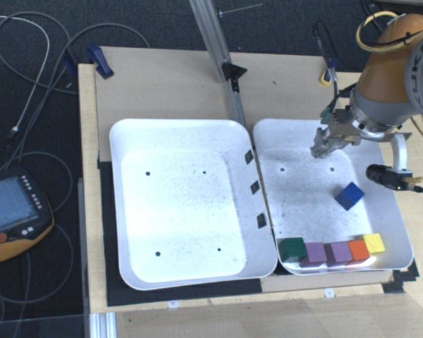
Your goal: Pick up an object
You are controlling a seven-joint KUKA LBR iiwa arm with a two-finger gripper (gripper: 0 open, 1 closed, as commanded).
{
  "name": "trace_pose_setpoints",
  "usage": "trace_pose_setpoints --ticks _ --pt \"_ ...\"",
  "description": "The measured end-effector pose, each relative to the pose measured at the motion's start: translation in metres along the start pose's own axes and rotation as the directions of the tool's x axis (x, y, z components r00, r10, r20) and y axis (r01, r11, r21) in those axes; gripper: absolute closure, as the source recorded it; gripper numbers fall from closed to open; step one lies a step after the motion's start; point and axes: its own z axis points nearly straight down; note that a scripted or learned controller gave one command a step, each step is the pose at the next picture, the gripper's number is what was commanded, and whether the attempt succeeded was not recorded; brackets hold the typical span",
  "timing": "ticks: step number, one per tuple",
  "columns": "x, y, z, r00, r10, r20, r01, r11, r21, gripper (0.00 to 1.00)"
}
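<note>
One fixed camera looks down at a slant on both white bins (127, 136).

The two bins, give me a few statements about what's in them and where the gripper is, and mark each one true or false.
1. The blue cube lies apart from the row of blocks. True.
2. The row sits in the left bin. False: it lines the near edge of the right bin.
3. The green block is at the row's left end. True.
4. The gripper hangs over the left bin. False: it is over the right bin's far part.
5. The yellow block is beside the green one. False: they are at opposite ends.
</note>
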Motion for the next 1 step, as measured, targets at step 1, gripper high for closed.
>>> trace_pose_setpoints --ticks 1 --pt "-0.0713 0.0191 0.0430 1.000 0.006 0.005 -0.006 1.000 0.002 1.00"
